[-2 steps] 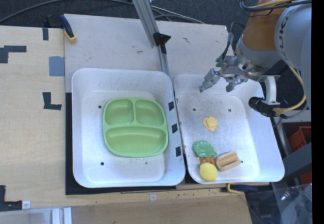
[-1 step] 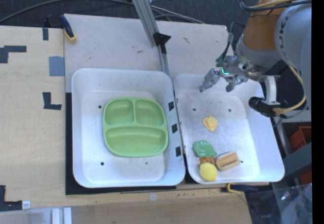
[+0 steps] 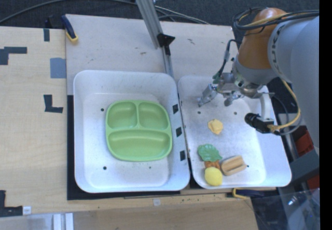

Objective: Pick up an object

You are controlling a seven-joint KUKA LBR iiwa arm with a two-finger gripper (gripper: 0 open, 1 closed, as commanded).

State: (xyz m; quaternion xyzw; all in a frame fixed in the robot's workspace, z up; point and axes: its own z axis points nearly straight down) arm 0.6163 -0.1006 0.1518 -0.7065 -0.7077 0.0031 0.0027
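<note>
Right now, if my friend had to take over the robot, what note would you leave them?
Gripper: open, holding nothing, above the far end of the right bin.
Right bin holds: a pale yellow lumpy piece near the middle, just below the gripper; at the near end a green leafy toy, a yellow lemon-like ball and a tan bun-like toy, bunched close together.
Left bin: a green divided plate.
Done: nothing picked up yet.
Left: lower onto one object, close, lift. The pale yellow piece looks easiest, since it sits alone and nearest.
</note>
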